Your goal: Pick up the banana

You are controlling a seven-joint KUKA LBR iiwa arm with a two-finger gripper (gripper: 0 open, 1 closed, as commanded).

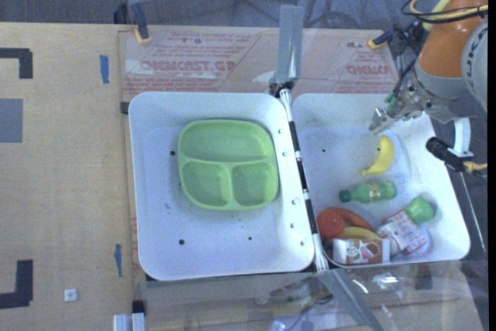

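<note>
- The gripper [385, 117] hangs over the upper part of the right bin [333, 128], its metal fingers pointing down and to the left; whether they are spread or closed cannot be made out from here, and nothing shows between them.
- The grey arm [457, 74], with its orange band [453, 35], leans in from the right edge, black cables looping above it.
- The banana [380, 156] lies on the bin floor just below the gripper, close to it but apart, curved with its upper tip toward the gripper.
- Below the banana, a small green bottle [370, 191] lies on its side.
- Farther down, along the bin's lower edge, sit a red tomato-like piece [331, 222], a yellow item [358, 232] beside it, a red-and-white carton [363, 249], a second printed packet [404, 232] and a green round object [419, 208].
- The left bin [155, 190] holds a light green divided plate [228, 164] with one wide compartment and two smaller ones, set near the middle.
- Both bins rest side by side on flattened cardboard [201, 62] on a wooden bench [54, 182] marked with black and blue tape.
</note>
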